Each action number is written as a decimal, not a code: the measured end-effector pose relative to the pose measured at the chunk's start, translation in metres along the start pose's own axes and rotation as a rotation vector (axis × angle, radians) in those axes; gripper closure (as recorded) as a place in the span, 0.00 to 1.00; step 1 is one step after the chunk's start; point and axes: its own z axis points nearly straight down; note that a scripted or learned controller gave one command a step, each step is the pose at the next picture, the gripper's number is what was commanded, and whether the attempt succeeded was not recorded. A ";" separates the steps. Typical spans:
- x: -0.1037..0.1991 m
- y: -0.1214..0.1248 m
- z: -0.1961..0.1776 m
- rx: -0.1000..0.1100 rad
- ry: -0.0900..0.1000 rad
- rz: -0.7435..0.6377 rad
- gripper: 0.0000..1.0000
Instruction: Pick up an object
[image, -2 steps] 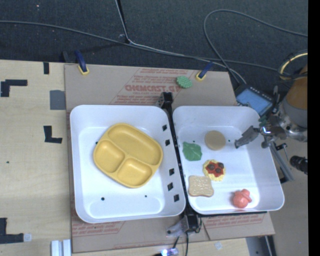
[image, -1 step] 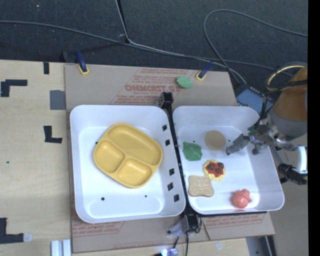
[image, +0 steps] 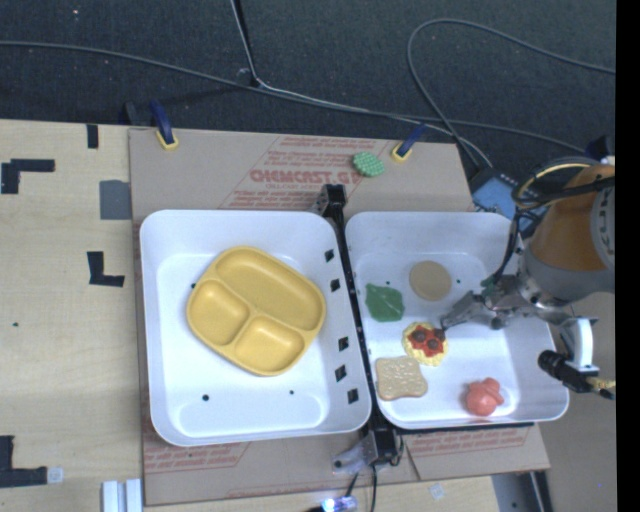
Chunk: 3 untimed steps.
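The right bin (image: 520, 235) holds several toy foods: a green leafy piece (image: 383, 301), a tan round disc (image: 430, 280), a yellow piece with red spots (image: 425, 342), a slice of toast (image: 400, 378) and a red lump (image: 483, 396). My gripper (image: 458, 314) reaches in from the right, low over the bin. Its tip lies just right of the yellow piece and below the tan disc. Nothing shows between its fingers.
The left bin (image: 160, 240) holds a yellow divided plate (image: 257, 309). A small green round piece (image: 368, 165) lies on the cardboard behind the bins. A black divider (image: 343, 290) runs between the bins. Cables hang near the arm at the right.
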 end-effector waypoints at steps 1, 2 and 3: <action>0.000 0.001 -0.013 -0.003 -0.001 -0.002 1.00; 0.009 0.004 -0.058 -0.009 -0.002 -0.003 1.00; 0.008 -0.001 -0.102 -0.008 -0.002 -0.001 1.00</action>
